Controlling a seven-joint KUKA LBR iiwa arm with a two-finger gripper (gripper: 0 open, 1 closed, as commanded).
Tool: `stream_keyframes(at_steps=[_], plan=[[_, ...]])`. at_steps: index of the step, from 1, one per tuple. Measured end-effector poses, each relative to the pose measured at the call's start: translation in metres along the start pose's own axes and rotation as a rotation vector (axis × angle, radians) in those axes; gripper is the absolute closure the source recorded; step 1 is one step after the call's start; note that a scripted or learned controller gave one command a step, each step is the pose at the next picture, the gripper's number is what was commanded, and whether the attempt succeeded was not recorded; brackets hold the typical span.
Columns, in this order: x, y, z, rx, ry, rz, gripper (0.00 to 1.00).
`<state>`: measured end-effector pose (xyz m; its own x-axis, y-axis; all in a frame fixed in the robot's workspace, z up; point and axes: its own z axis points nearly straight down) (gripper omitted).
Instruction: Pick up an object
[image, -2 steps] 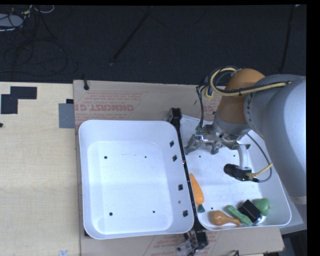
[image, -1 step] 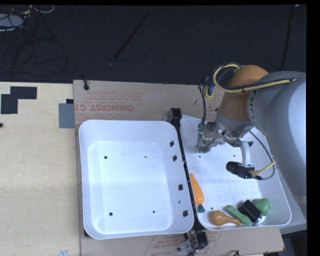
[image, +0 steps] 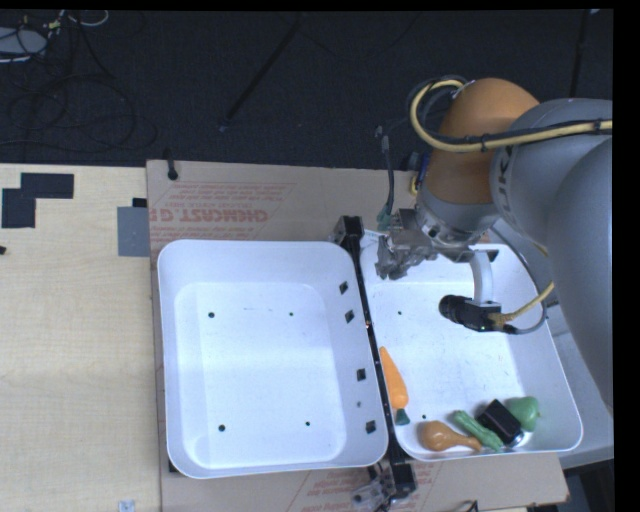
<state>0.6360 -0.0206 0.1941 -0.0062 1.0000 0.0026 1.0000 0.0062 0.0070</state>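
Observation:
The right bin (image: 560, 395) holds an orange carrot-shaped toy (image: 393, 380) along its left wall. In its near right corner lies a cluster: a tan pear-shaped toy (image: 443, 436), a green piece (image: 478, 428), a black block (image: 499, 420) and a round green toy (image: 523, 409). My gripper (image: 393, 262) hangs over the far left corner of that bin, well away from all the toys. Nothing shows between its fingers.
The left bin (image: 180, 300) sits beside the right one, with black clips (image: 349, 316) along the shared wall. Brown cardboard (image: 250, 205) lies under both bins. A black cable fitting (image: 468, 312) hangs from the arm over the right bin.

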Motion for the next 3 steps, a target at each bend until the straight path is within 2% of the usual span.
stream_keyframes(at_steps=[1,2,3], plan=[[0.08,-0.033,0.007,0.013,0.001,-0.001,1.0],[0.073,-0.115,-0.091,0.008,-0.001,0.006,1.0],[0.118,-0.108,-0.068,0.013,-0.003,0.003,1.0]])
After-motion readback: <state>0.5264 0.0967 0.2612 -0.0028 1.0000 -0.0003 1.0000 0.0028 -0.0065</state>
